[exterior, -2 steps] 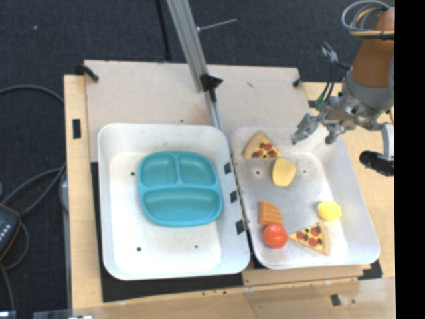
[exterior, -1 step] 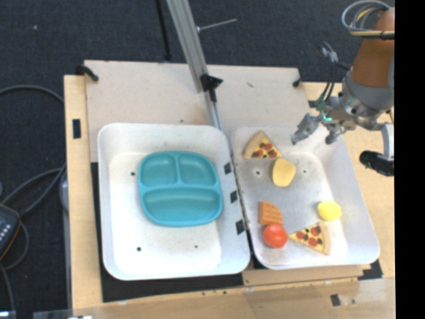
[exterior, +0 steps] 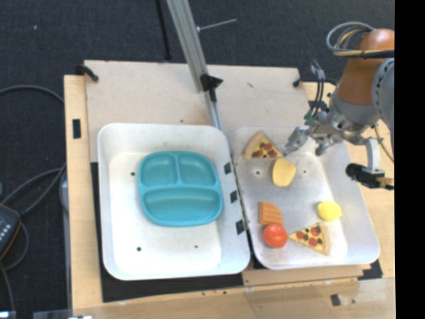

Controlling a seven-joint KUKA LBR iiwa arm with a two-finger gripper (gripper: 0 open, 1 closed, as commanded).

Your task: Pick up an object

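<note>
The right bin holds several toy foods: a pizza slice at its far left corner, a pale yellow piece just below it, an orange waffle square, a red tomato, a second pizza slice and a yellow lemon. My gripper hangs over the far edge of this bin, to the right of the first pizza slice and above the pale yellow piece. Its fingers are spread open and hold nothing.
The left bin carries a teal divided plate. A slanted metal post rises from the bench behind the two bins. The bin walls meet in a ridge between the plate and the foods.
</note>
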